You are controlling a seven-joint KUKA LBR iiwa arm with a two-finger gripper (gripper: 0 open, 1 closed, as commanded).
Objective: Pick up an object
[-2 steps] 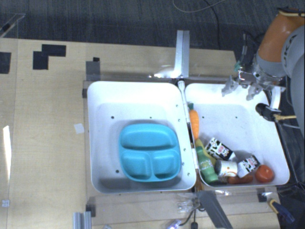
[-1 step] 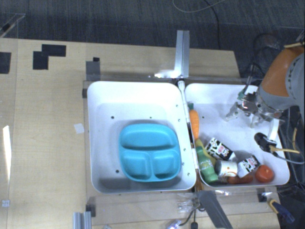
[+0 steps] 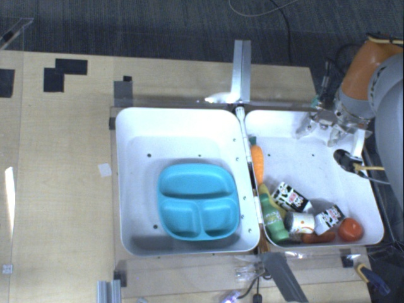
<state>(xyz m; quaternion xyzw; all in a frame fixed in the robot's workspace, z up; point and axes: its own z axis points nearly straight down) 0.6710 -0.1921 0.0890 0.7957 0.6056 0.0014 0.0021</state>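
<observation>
Two white bins on the desk, we note a blue sectioned tray (image 3: pixel 198 201) in the left bin (image 3: pixel 132 169), a carrot (image 3: pixel 257 162), green bottle (image 3: pixel 273 218), cartons and tomato (image 3: pixel 350 230) in the right bin (image 3: pixel 297 163), gripper (image 3: pixel 329 130) over its far edge, grip state we cannot tell.

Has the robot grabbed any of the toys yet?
Not yet. The gripper hangs at the far corner of the right bin with nothing seen in it. The carrot, green bottle and tomato all lie in the bin. It must reach down, grip one and lift.
</observation>
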